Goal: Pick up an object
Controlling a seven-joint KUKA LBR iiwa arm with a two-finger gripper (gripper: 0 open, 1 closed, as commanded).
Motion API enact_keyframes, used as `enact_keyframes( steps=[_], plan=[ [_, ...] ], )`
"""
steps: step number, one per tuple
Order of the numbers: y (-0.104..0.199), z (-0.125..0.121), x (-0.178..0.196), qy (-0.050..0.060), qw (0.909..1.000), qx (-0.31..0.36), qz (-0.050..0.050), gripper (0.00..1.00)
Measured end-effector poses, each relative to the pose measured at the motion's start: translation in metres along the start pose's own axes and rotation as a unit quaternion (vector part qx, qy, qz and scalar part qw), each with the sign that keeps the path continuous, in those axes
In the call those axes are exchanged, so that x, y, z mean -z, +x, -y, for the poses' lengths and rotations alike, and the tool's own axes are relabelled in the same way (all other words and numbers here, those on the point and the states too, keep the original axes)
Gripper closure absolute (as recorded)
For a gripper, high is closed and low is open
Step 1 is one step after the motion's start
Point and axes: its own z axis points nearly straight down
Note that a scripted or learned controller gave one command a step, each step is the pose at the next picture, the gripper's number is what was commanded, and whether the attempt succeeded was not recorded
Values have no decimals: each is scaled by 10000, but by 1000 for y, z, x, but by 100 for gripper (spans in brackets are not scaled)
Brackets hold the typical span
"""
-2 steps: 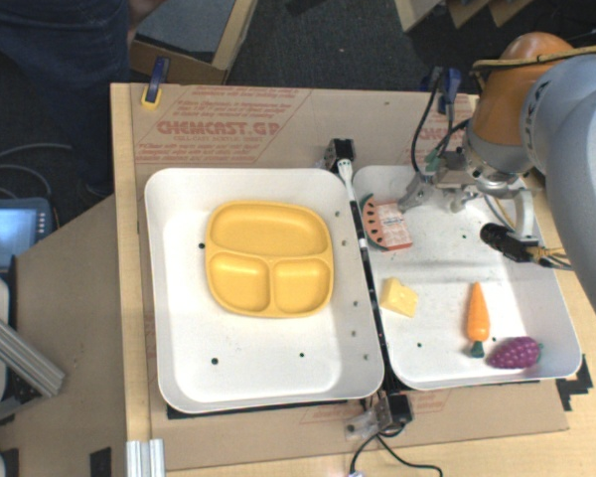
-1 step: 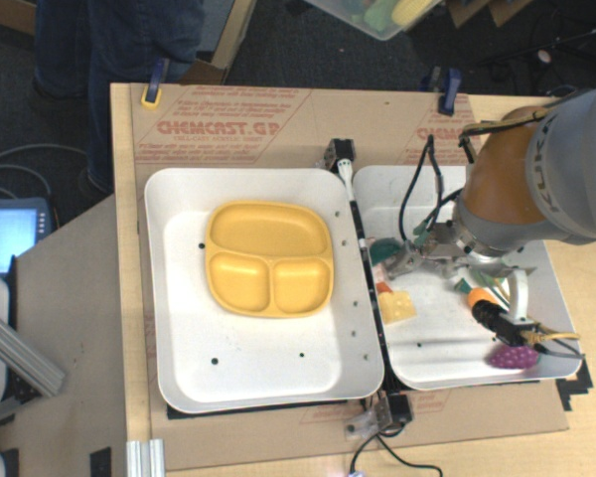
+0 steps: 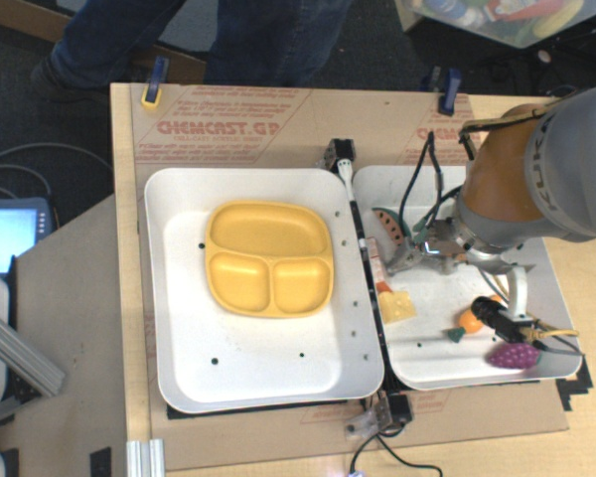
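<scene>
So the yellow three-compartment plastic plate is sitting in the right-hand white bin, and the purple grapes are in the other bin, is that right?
Not quite. The camera view shows the yellow three-compartment plastic plate in the left-hand white bin, not the right-hand one. The purple toy grape bunch is indeed in the other bin, the right-hand white bin, near its front right corner.

The arm [image 3: 536, 177] covers the upper middle of the right bin [image 3: 566, 371], and its grey body runs off the right edge. The pincer [image 3: 417, 251] is in shadow under the wrist; its grip cannot be read. Small items at the bin's left wall [image 3: 375, 266] are too small to name. A person [image 3: 219, 18] at the top is cut off at the legs.
</scene>
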Motion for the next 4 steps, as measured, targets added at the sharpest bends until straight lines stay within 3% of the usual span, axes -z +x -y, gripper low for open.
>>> enact_keyframes(
  steps=[1,2,3,4],
  plan=[
    [1,-65,1,-29,10000,16,7,0],
    [1,-63,11,-17,10000,10,8,100],
    [28,-107,163,-112,9999,32,10,100],
    [29,-28,113,48,10000,-8,-6,100]
  ],
)
